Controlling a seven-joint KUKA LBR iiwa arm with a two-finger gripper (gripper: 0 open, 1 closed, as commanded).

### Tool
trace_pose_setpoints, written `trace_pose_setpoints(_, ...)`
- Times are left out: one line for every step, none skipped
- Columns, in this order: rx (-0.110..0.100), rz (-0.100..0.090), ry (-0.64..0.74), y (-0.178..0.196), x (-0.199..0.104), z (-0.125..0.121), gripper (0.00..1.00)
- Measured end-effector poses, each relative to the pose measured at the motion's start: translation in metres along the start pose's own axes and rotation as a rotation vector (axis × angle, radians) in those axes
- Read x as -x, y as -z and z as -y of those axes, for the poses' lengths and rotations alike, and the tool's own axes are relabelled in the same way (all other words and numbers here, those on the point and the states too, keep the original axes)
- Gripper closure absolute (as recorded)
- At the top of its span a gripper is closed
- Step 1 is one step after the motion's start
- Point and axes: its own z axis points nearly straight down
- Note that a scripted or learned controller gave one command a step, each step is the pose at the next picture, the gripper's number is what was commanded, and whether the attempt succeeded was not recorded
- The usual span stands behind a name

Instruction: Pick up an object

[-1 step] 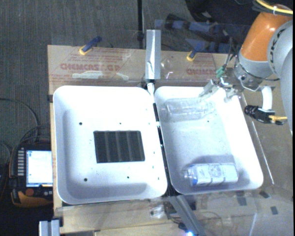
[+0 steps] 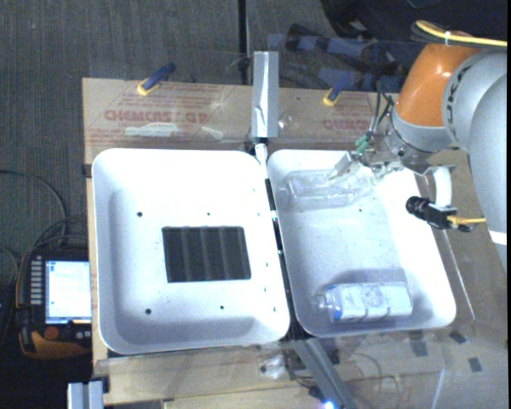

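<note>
- Gripper (image 2: 364, 153) up at the far right corner of the right bin (image 2: 443, 267), tucked under the orange-banded wrist — whether it's open or closed, I can't tell from this angle.
- Left side now: the left bin (image 2: 119, 228) carries a dark ribbed rectangle (image 2: 206, 253) at its middle, flat on the floor.
- Crossing the seam into the right bin — a clear plastic packet (image 2: 324, 186) lies along the far wall, its right end touching or just under the gripper.
- Nearer the front wall, well apart from the arm, sits a small wrapped bottle-like package (image 2: 366, 300) on its side.
- Likely target, judging by position: the clear packet.
- Risk here — that film looks thin and slippery, so a pinch at its very edge could slide off or lift only a corner.
- Another worry: it's hard against the wall, and a descent there could jam on the rim.
</note>
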Motion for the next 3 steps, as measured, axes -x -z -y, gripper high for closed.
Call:
trace_pose_setpoints(-0.025,-0.007,-0.096,0.112,0.012,0.041,0.00)
trace_pose_setpoints(-0.032,-0.008,-0.341,0.064,-0.062,0.099,0.00)
trace_pose_setpoints(-0.029,-0.005,-0.333,0.073,0.012,0.116,0.00)
